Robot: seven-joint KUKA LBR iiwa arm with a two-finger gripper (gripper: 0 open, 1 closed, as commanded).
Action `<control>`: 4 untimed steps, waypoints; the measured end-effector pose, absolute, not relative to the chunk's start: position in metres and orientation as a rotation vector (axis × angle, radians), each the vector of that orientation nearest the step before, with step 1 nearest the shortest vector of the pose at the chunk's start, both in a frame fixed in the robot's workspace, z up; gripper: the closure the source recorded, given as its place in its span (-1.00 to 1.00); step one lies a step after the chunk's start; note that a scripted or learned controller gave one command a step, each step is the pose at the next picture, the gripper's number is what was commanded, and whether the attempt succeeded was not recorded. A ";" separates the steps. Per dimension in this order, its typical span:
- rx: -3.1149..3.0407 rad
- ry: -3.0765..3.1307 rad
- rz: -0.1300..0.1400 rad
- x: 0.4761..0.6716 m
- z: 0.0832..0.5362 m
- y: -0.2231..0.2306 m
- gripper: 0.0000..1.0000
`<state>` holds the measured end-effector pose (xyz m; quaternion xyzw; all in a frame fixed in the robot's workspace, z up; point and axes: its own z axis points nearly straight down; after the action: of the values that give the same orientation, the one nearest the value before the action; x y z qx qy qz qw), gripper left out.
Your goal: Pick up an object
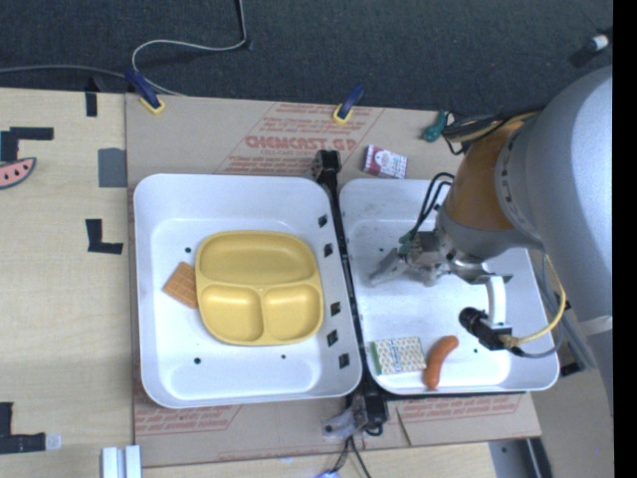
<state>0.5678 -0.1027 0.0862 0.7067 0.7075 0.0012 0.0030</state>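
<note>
In the right bin (383, 202), centre: gripper (390, 269), fingers spread, holding nothing. Near its front edge: orange sausage (439, 359), beside a green-patterned packet (397, 354). Left bin (159, 207): yellow divided plate (261, 287).

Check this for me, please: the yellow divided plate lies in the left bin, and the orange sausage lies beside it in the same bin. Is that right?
Not quite. The yellow divided plate does lie in the left bin, but the orange sausage lies in the right bin, near its front edge beside a small green-patterned card. The camera view shows this.
</note>
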 end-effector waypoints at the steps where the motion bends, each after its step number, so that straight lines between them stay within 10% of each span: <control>1: 2.215 2.218 0.000 0.567 0.096 -0.103 1.00; 2: 2.214 2.219 -0.003 0.567 0.105 -0.103 1.00; 3: 2.215 2.219 -0.004 0.567 0.105 -0.104 -1.00; 4: 2.217 2.222 0.002 0.619 0.086 -0.120 -1.00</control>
<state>0.6189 -0.1196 0.0860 0.7063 0.7079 0.0007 0.0013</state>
